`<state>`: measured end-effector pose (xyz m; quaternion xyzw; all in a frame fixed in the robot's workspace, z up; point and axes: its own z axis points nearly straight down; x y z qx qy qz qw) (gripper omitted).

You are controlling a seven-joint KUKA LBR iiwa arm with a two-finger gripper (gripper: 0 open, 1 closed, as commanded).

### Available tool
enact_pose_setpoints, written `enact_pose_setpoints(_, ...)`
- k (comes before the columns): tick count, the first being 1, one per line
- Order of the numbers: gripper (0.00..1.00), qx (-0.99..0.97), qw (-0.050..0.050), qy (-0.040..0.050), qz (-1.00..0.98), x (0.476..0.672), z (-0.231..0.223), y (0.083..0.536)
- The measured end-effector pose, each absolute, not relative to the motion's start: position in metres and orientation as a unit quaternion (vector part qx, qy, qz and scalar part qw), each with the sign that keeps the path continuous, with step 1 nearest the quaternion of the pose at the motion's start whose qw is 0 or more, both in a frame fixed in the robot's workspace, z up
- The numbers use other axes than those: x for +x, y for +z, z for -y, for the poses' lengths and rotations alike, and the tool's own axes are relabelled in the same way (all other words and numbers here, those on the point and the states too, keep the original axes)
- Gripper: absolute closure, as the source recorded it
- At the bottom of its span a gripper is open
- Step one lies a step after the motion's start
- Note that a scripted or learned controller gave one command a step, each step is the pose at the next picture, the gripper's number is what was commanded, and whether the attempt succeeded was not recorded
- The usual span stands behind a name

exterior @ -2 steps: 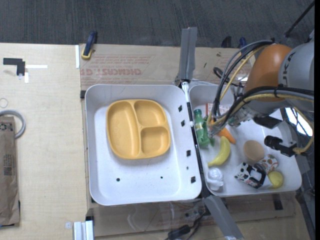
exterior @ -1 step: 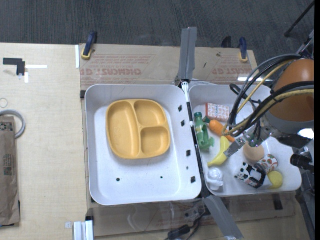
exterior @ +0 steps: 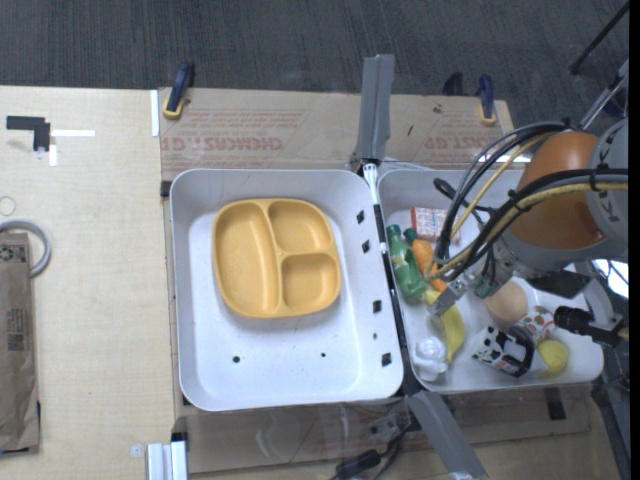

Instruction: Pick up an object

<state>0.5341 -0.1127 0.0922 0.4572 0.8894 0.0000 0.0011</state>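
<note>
Two white bins are sitting side by side on your surface (exterior: 90, 268). Your left bin (exterior: 200, 368) is carrying a yellow divided plate (exterior: 277, 258). Your right bin (exterior: 590, 363) is holding a jumble: a green bottle (exterior: 405, 263), a banana (exterior: 454, 330), a beige egg-shaped object (exterior: 506, 303) and a black-and-white item (exterior: 505, 348). Your arm (exterior: 560, 193) is reaching over that right bin, with the end effector (exterior: 452, 293) hanging above the banana; you cannot tell its state from this view.
</note>
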Motion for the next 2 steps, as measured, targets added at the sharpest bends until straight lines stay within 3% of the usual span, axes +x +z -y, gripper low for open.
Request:
enact_pose_setpoints(1,0.0,0.52,0.003,0.0011,-0.854,0.487,0.108,0.093)
enact_pose_setpoints(2,0.0,0.471,0.0,-0.0006,-0.882,0.487,0.067,0.191)
